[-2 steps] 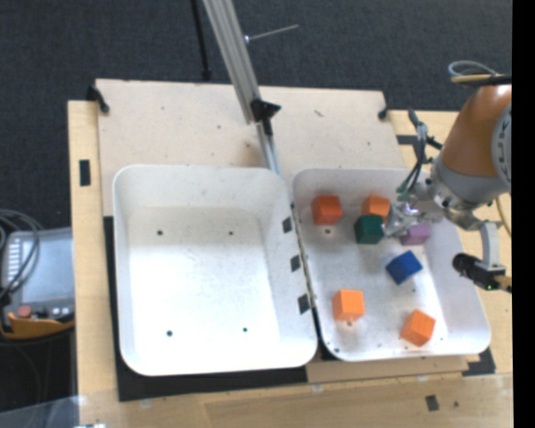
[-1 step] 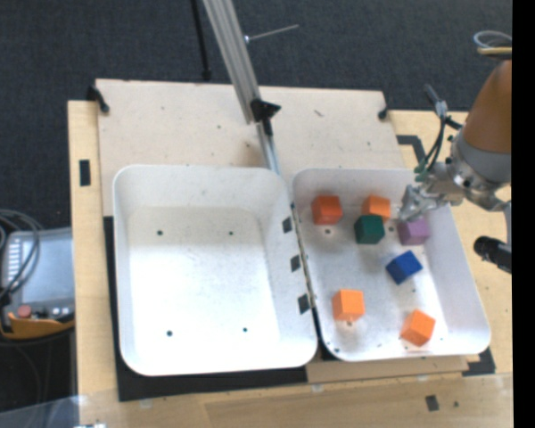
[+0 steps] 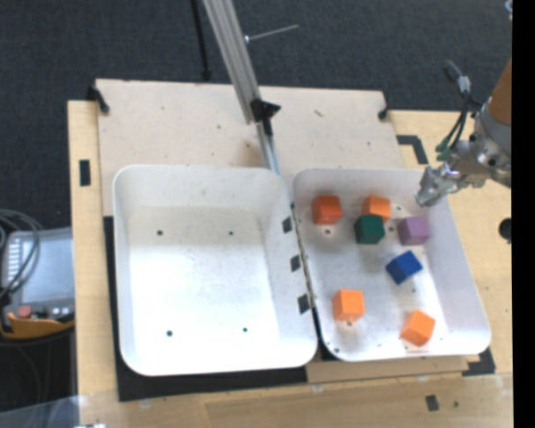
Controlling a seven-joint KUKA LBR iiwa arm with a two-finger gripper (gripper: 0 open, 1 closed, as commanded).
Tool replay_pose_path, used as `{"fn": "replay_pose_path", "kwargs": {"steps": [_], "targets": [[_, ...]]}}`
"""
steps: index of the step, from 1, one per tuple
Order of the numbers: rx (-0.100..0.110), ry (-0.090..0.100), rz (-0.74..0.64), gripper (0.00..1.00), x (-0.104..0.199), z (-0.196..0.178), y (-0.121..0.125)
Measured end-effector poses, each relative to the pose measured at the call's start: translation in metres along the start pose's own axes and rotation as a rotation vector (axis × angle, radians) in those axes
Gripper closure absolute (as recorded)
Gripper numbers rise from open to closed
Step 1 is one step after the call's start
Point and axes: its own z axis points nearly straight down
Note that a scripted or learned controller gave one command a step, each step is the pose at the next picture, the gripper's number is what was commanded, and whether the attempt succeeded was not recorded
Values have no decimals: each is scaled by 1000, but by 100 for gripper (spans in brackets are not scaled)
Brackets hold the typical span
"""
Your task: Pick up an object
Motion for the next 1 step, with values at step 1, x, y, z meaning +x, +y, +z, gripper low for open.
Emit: {"fn": "replay_pose_path", "kwargs": {"steps": [1], "targets": [[10, 3, -1, 100, 47, 17, 17]]}}
